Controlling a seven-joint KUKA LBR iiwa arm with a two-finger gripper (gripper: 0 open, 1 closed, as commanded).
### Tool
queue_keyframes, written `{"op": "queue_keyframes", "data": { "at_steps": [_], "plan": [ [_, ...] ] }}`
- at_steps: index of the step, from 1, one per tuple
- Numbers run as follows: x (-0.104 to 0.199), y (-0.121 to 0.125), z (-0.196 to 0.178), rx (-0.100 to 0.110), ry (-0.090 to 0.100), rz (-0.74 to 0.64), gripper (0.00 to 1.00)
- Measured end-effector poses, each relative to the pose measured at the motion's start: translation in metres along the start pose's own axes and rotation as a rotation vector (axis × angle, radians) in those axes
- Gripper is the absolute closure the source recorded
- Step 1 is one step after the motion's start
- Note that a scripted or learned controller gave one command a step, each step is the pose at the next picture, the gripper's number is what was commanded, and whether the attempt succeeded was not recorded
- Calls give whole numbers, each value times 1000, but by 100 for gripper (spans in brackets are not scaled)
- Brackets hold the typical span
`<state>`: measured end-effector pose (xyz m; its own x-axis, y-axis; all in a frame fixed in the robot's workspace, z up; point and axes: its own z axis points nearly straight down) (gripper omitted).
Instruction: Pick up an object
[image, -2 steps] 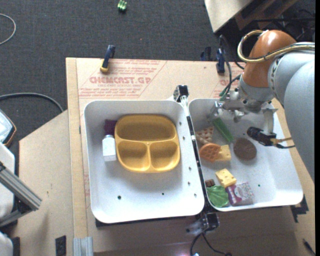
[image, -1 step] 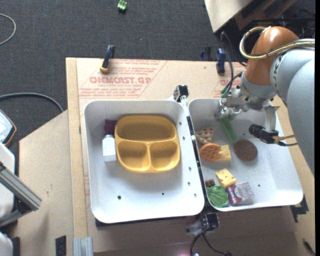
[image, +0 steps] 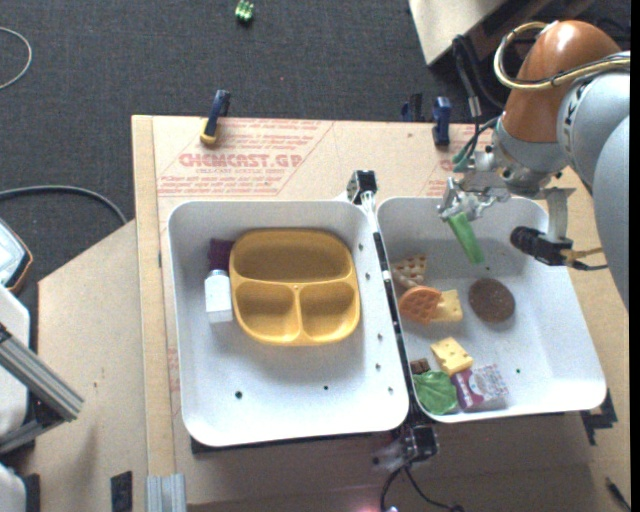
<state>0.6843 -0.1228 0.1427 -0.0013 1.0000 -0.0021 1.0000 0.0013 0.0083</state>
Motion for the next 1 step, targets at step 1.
{"op": "queue_keyframes", "data": {
  "at_steps": [1],
  "plan": [
    [8,2,-48,-1,0,-1,100]
  ]
}}
